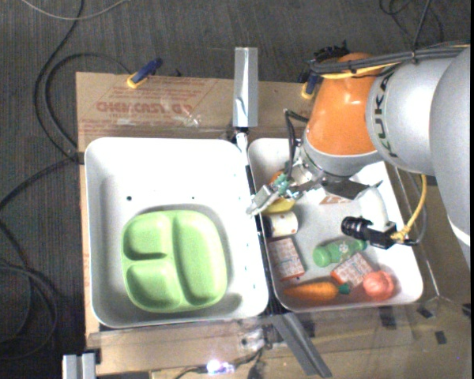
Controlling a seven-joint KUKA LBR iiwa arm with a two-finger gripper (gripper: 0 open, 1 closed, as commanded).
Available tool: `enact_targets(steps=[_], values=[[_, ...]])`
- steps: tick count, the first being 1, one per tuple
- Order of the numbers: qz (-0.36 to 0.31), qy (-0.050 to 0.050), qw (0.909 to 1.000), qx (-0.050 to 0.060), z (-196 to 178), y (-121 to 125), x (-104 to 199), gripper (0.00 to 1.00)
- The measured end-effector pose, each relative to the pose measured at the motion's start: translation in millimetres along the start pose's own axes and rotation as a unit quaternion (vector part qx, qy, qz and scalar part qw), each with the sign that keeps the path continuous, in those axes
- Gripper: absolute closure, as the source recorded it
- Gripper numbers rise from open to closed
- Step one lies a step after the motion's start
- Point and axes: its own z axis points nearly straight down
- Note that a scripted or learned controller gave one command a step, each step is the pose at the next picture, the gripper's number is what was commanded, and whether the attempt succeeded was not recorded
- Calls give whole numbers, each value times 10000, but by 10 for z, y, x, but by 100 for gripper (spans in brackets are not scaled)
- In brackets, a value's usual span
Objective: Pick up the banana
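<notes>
The tool [278,189] sits low in the right bin [407,279], near its upper-left corner by the shared wall, and whether it is released or clenched cannot be told from this angle. The banana [282,206] lies right under the tool tip, only a small patch of yellow showing; nothing shows it caught by the tool. That bin also holds one white cup-like item [284,224] just below the banana, one reddish packet [286,259], one green bottle [338,251], one carrot [310,292] along the lower wall, one red fruit [378,285] in the lower-right corner and one small printed carton [350,270] beside it. The left bin [110,160] holds one green divided plate [174,259] with three compartments. Both bins rest side by side on the tabletop [103,117].
</notes>
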Motion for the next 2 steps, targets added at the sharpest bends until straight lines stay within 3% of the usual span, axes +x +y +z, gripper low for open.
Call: enact_targets(steps=[1, 2], values=[[-147, -5, 9999, -2, -2, -244, -370, 0], [1652, -1, 9863, 8, -331, 8, -277, 0]])
